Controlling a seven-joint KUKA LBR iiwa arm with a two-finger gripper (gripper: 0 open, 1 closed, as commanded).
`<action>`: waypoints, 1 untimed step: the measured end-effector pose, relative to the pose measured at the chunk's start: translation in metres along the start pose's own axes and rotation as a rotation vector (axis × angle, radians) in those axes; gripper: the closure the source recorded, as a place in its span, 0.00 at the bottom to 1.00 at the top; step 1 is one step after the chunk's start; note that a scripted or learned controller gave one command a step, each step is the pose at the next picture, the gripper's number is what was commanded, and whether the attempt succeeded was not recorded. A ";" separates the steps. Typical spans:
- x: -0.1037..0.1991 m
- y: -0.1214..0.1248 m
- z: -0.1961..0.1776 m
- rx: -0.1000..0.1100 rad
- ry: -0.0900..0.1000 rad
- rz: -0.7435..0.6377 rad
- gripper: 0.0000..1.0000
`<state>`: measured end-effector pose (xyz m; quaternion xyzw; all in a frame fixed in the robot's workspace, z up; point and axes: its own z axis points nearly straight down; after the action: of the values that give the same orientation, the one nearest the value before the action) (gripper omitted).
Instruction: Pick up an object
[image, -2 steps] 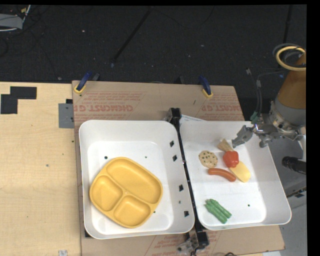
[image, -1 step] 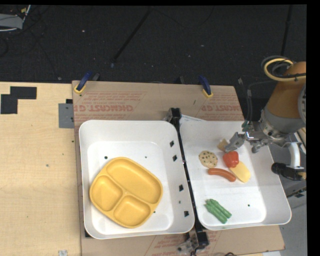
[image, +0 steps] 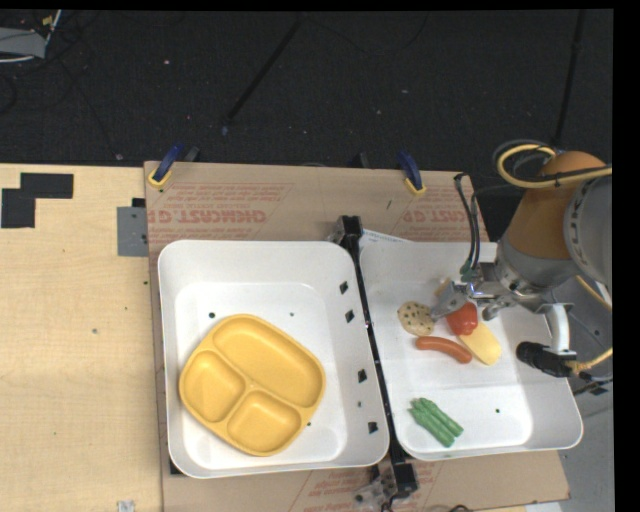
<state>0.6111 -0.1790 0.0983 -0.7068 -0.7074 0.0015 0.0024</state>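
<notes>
Red piece (image: 462, 320) in right bin (image: 500, 430), upper middle — packed tight: yellow wedge (image: 483, 345) touching on lower right, sausage (image: 443, 348) just below, cookie (image: 415, 318) just to the left. Gripper (image: 468, 292) right above red piece, at its top edge; cannot tell open or shut — tips lost in metal clutter and glare.

Risks, as judgement:
- Crowding — likely to catch wedge or sausage with the red piece, or shove the cluster apart and close on nothing.
- Red piece looks rounded and smooth; could squirt out of a pinch.
- Green beans (image: 435, 421) well apart near front wall, no interference.
- Yellow tray (image: 252, 384) in left bin (image: 180, 300), not a factor.

Writing: cardboard under bins reads "CHEMCAST G…", upside down from this camera, rest hidden by bin. No other legible labels.
</notes>
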 end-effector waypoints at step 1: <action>-0.001 0.001 -0.013 -0.005 -0.002 0.000 1.00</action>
<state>0.6126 -0.1798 0.1116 -0.7069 -0.7073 0.0001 0.0000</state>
